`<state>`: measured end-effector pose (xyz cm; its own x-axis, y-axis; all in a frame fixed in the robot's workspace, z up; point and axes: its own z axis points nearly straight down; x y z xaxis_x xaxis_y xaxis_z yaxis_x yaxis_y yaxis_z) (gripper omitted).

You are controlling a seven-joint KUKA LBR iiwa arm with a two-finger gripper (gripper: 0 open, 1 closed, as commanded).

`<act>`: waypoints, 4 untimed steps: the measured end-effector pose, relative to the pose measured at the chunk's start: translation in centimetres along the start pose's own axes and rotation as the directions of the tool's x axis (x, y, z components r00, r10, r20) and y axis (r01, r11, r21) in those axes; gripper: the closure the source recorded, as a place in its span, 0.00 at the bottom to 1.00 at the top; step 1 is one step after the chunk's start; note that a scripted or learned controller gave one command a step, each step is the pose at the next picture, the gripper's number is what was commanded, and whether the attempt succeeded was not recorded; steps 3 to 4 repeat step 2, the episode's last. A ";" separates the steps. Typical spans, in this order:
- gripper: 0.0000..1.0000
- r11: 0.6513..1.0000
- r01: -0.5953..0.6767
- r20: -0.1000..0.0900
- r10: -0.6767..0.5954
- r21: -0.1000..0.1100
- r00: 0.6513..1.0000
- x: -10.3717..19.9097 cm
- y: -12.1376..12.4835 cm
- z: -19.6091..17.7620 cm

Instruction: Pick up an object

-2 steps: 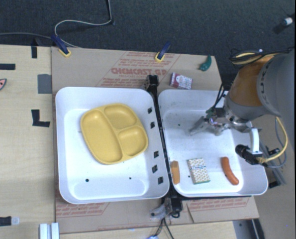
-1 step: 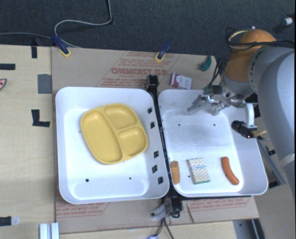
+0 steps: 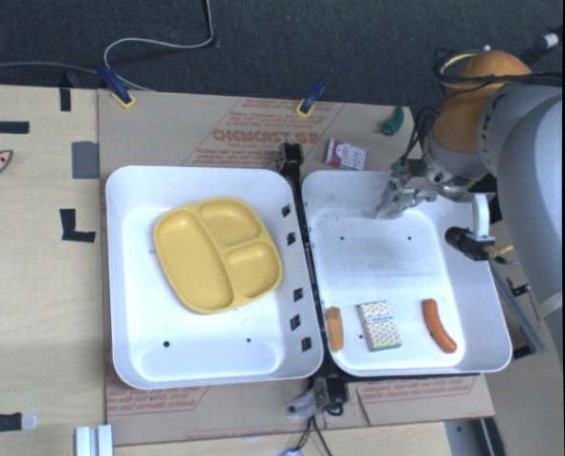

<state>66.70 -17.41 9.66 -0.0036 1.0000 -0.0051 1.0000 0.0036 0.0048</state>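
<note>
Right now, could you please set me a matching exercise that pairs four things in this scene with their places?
Things:
1. yellow plate
2. card box
3. orange sausage
4. gripper

Places:
A. right bin, near its far rim
B. right bin, front right corner
C. left bin
D. right bin, front middle, between two sausages

Pairs: 1-C, 2-D, 3-B, 4-A

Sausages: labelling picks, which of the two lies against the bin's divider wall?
The shorter, paler sausage, left of the patterned box; the redder sausage lies right.
</note>
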 end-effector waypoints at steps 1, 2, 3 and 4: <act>0.00 1.000 0.000 0.001 0.000 0.001 1.000 0.0 0.0 0.0; 0.00 1.000 -0.002 -0.003 0.002 0.001 1.000 -0.4 -3.5 1.0; 0.00 1.000 -0.002 -0.003 0.002 0.001 1.000 -0.4 -3.5 1.0; 0.00 1.000 -0.002 -0.003 0.002 0.001 1.000 -0.4 -3.5 1.0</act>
